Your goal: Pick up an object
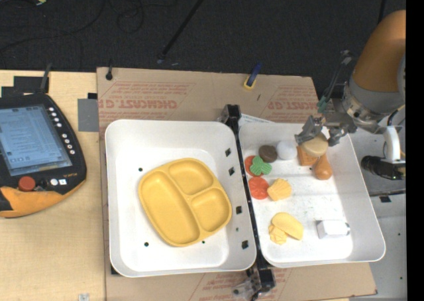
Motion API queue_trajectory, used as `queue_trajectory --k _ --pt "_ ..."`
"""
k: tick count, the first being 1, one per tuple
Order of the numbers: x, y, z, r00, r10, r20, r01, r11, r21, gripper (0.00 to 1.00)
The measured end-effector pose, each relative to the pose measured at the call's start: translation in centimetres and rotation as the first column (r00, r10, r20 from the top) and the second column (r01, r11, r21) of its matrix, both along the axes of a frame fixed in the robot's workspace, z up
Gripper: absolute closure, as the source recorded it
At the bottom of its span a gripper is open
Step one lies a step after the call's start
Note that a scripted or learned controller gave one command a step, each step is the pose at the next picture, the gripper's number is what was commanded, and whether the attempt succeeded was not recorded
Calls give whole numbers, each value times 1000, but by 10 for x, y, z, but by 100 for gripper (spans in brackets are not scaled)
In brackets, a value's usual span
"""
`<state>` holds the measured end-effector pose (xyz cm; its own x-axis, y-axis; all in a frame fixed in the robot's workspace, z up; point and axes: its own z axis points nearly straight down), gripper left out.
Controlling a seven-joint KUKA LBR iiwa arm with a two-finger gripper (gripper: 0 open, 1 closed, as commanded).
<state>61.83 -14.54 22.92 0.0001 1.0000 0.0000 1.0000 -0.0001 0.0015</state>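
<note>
I see the gripper (318, 135) over the right bin (361, 227) — fingers clamped on a tan cup-like object (311, 152).

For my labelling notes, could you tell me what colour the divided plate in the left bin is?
Yellow: the divided plate shows clearly in the camera view.

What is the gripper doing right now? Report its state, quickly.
Gripper: low over the right white bin, at a tan, cup-shaped object. Open, shut or holding: cannot be told from this view.
</note>
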Motion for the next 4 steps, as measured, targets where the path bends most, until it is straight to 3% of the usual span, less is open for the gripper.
queue_trajectory --k 2,3,4 --pt "-81 57 -8 1000 2 -8 -2 1000 2 100" --pt "-90 75 2 1000 2 -6 -2 1000 2 100" --pt "-87 71 -12 1000 0 -7 0 1000 1 100"
